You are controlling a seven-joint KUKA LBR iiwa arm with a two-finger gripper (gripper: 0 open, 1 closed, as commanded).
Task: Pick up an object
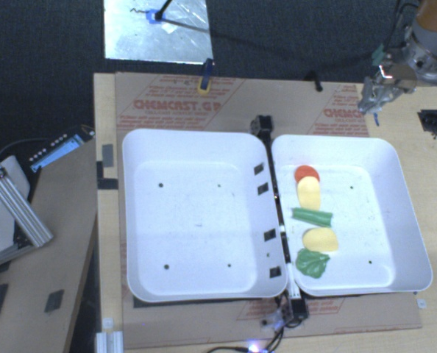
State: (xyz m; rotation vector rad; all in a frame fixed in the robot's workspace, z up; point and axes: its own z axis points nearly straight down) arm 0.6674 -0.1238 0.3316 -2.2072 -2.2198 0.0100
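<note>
End effector (371, 103) sits at the upper right, above the surface beyond the far right corner of the right shallow white bin (402, 197), not over the bin interior. Nothing is between its tips; whether it's apart or together, can't tell at this resolution.

Candidates all lie in the right bin, in a column close to its left wall: small red round piece (306, 173) at the far end, pale yellow oblong piece (309, 193) touching it, green elongated pod-like piece (312, 216), second yellow rounded piece (320, 240), green leafy piece (312, 263) nearest the camera. Left shallow white bin (196, 212) holds no objects.

Key relation: the column lies down and to the left of the end effector in this view, well apart from it. The red piece is the closest. The column runs far-to-near; the green pod's long axis lies across it, roughly left-right. The pieces touch or nearly touch, so I'd judge a clean single-item grasp tricky.
</note>
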